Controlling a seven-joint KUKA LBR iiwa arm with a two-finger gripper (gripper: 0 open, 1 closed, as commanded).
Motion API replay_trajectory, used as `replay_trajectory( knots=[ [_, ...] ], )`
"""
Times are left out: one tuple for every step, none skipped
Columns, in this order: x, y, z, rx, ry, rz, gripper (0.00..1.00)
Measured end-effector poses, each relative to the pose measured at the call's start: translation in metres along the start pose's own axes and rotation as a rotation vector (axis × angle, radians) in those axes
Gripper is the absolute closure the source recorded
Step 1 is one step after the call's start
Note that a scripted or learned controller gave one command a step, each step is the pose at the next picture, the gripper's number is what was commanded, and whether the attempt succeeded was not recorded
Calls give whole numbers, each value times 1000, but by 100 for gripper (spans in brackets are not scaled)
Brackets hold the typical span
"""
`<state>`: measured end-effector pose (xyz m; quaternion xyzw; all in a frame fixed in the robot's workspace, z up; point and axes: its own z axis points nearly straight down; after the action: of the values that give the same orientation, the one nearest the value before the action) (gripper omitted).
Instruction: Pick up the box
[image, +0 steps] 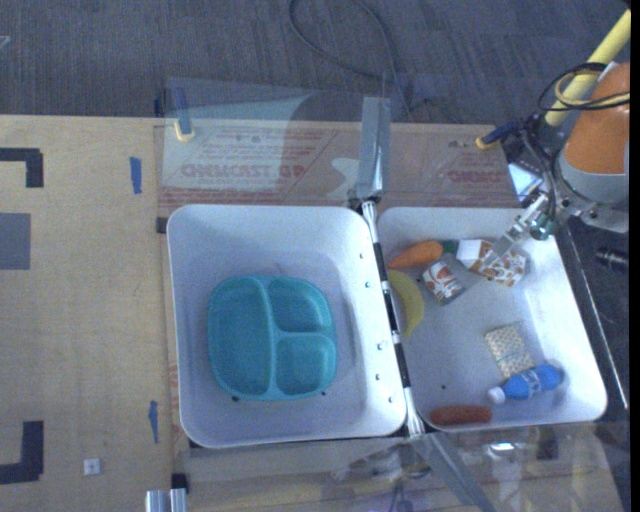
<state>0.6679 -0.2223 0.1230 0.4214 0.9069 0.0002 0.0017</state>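
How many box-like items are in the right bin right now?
2: a patterned carton near the far wall, under the gripper, and a flat checked box nearer the front, above the blue bottle.

Dim, soft bluish light, faint shadows, slight overall blur, mild glare on the bins (190, 240)

Down on the tan surface (80, 330) sit two shallow white bins side by side, the left bin (190, 240) touching the right bin (585, 370) along a shared middle edge. Black corner marks (28, 165) and short blue tape strips (135, 175) dot the bare wood at left, and a clear printed sheet (260, 150) lies flat just beyond the bins.
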Motion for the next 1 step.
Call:
replay_trajectory(
  knots=[
    [50, -61, 9, 0, 1, -3, 0]
  ],
)
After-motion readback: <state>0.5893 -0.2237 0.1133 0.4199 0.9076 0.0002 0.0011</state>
